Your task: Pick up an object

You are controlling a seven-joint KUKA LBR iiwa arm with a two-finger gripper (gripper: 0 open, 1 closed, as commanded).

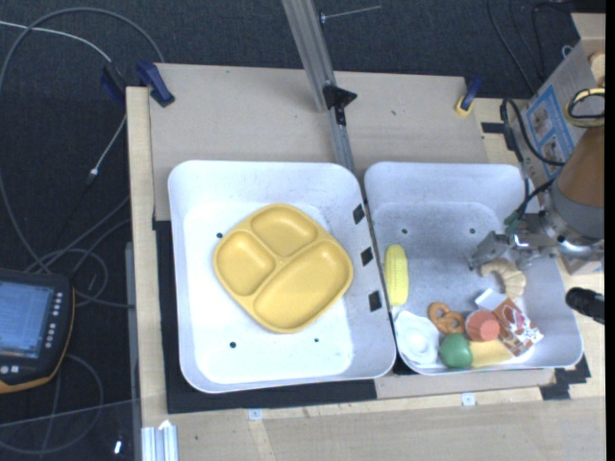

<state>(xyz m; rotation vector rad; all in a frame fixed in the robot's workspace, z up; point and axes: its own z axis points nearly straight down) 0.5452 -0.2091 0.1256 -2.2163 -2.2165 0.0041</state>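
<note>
Lying against the right wall of the right bin [452,185], a pale tan, croissant-like piece [506,279] is the nearest candidate for the pick, since it sits just below the gripper [495,254]. The grey fingers appear spread a little and angled down-left over the bin floor, and nothing shows between them, so I judge the gripper to have no hold of anything; the blur there makes the exact opening hard to read.

Other candidates crowd the bin's lower right corner, probably because the slanted walls let loose things gather there: a red round piece [483,326] touching a red-and-white patterned packet [520,327], a green ball [455,351] beside a yellow block [489,352], a brown pretzel [444,316], and a white cup-like thing [416,335] at the lower left of the heap. A yellow corn cob [396,274] lies apart, upright along the bin's left wall, so it is the easiest to reach cleanly.

The left bin [192,257] carries a yellow divided plate [282,267], set flat near its middle, well apart from the arm [581,190], which reaches in from the right.

The tan piece's closeness to the wall could crowd one finger, as I judge it
</note>
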